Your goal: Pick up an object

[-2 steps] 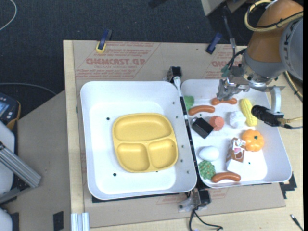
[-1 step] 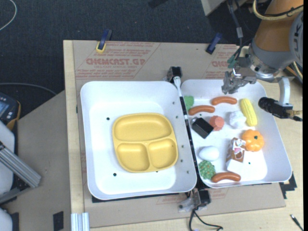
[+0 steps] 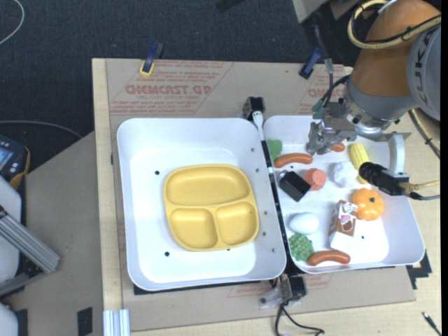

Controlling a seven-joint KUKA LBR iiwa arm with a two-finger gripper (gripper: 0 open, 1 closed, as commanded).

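Seen from the camera view, the gripper [image 3: 320, 143] is hanging low over the far end of the right bin [image 3: 402, 247], and I cannot tell from this slant how it is set, nor whether anything is caught in it. Taking that gripper as the landmark: a toy sausage [image 3: 292, 160] is lying just in front of it and slightly to the left, close enough to be the likely target. A green piece [image 3: 274, 147] is sitting left of the gripper against the bin's wall, a yellow corn cob [image 3: 359, 155] is lying to its right, and a black block [image 3: 294, 185] with a red piece [image 3: 317, 178] beside it is resting nearer the camera. Further toward the camera a white egg [image 3: 304, 223], an orange pumpkin [image 3: 367, 204] and a second sausage [image 3: 328, 258] are lying well apart from the gripper. Far to its left, the left bin [image 3: 136, 187] is holding a yellow divided tray [image 3: 210, 206].

The sausage looks like a light, smooth plastic toy, probably stiff and somewhat slippery. Its rounded body is likely to roll, so pinching it across the narrow middle seems safest.
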